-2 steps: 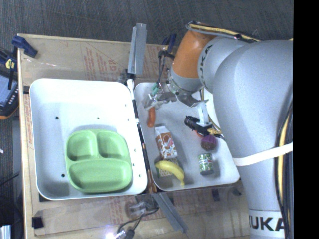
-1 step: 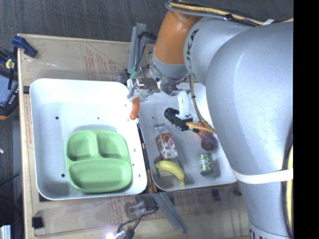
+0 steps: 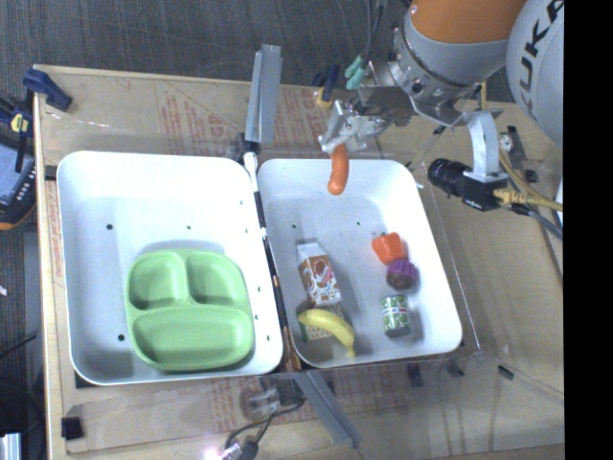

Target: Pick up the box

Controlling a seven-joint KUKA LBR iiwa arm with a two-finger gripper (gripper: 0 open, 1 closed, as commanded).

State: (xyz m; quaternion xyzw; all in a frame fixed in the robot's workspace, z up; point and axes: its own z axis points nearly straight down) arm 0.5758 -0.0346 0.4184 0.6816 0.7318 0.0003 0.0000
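Observation:
The box (image 3: 319, 276) is a small carton with a white top and a red-brown printed face, lying in the right bin (image 3: 436, 257) near its left wall. My gripper (image 3: 337, 148) hangs over the far edge of that bin, well beyond the box. An orange sausage-shaped piece (image 3: 337, 172) dangles upright from its fingertips, with its top end pinched between them. The box lies untouched.
In the right bin lie a banana (image 3: 328, 326) just in front of the box, an orange pepper (image 3: 388, 247), a purple piece (image 3: 402, 276) and a green can (image 3: 396, 316). The left bin (image 3: 96, 190) holds a green divided tray (image 3: 190, 310).

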